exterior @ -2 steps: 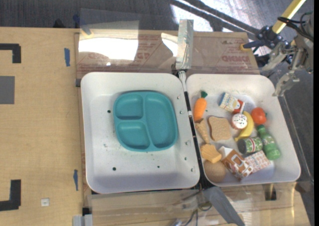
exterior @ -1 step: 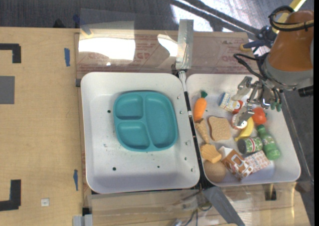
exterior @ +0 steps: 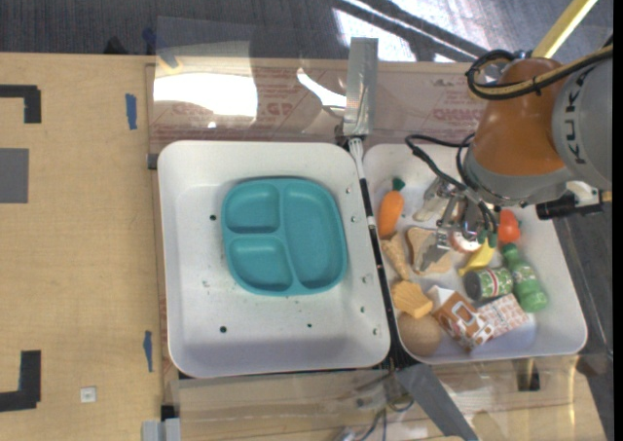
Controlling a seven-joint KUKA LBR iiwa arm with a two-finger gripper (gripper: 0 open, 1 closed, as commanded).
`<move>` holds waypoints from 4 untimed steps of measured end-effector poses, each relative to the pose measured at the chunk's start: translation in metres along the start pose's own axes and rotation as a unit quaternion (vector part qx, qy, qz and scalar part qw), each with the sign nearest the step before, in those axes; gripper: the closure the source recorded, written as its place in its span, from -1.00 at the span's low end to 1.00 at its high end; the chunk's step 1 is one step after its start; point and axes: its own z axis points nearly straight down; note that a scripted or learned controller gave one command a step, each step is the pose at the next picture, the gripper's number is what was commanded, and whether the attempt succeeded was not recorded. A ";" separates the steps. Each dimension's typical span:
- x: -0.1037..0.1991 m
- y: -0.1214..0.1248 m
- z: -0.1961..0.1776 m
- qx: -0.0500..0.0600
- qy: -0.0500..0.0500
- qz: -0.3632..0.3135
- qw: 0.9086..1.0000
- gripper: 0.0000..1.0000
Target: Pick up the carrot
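The carrot is orange with a small green top and lies in the right bin, close to that bin's left wall. My gripper hangs over the middle of the same bin, a short way right of the carrot and apart from it. It sits just above a heap of toy food. The grey arm with its orange band reaches in from the upper right and hides the back of the bin.
The left bin holds a teal divided plate. Around the gripper lie a tan bread piece, a yellow item, a red item, a green can, a green bottle and a snack box.
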 end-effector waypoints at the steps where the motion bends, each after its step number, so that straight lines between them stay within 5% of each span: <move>1: -0.004 -0.001 -0.014 0.001 -0.006 0.000 1.000 1.00; 2: -0.006 0.066 -0.074 -0.002 -0.006 0.187 0.982 1.00; 3: 0.040 0.114 -0.073 0.000 -0.001 0.220 0.975 1.00; 4: 0.014 0.065 -0.090 0.000 -0.005 0.052 0.999 1.00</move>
